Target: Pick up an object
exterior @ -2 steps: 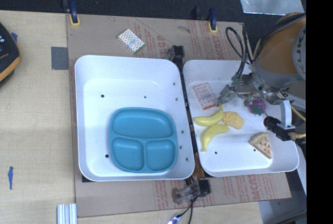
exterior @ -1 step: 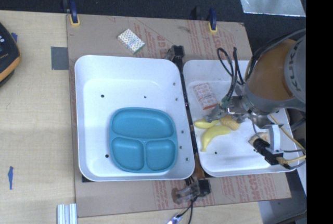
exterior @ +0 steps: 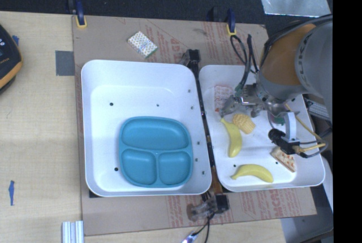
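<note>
The right bin point(exterior: 223, 75) holds several small toy foods: a yellow banana point(exterior: 233, 137) lying nearly upright near the bin's middle, a second banana point(exterior: 253, 172) lying flat close to the lower rim, a short yellow corn cob point(exterior: 244, 122) with a bumpy surface, and a tan cracker-like slice point(exterior: 283, 158) with reddish flecks near the lower right corner. The corn cob touches the upper end of the upright banana, at about its 1 o'clock. The claw point(exterior: 242, 102) hangs over the upper middle of this bin, its metal parts low above the floor; whether it is wide or narrow I cannot tell, since the wrist and cables hide its tips, and nothing shows clamped in it. From the claw, the corn cob sits just beside it at 6 o'clock, the upright banana near at about 7 o'clock, the flat banana well apart at 6 o'clock, and the slice apart at 4 o'clock. The grey arm with its orange band point(exterior: 283, 61) comes in from 3 o'clock. The left bin point(exterior: 93, 81) carries a blue divided plate point(exterior: 155, 151) in its lower half. On the worktop point(exterior: 34, 123), a small patterned packet point(exterior: 142, 43) lies beyond the left bin at 12 o'clock.
</note>
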You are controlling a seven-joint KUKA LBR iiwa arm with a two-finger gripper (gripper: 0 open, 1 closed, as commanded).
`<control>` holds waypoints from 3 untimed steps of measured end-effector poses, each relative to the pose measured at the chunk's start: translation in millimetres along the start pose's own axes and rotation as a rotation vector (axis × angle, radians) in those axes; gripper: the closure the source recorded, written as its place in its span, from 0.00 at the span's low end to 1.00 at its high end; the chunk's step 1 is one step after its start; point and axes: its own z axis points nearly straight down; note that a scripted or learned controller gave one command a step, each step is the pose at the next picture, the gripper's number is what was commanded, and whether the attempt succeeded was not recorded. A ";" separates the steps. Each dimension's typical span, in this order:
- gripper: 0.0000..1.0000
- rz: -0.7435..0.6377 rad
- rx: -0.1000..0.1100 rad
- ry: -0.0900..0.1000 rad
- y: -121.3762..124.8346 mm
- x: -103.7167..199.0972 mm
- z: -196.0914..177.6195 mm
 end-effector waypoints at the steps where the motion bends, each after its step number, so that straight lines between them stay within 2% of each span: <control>1: 0.00 -0.002 0.002 0.000 -48.6 -3.2 -1.3; 2: 1.00 -0.005 0.004 -0.002 -48.7 -4.2 -11.5; 3: 0.00 -0.005 0.004 -0.002 -48.7 -4.1 -11.5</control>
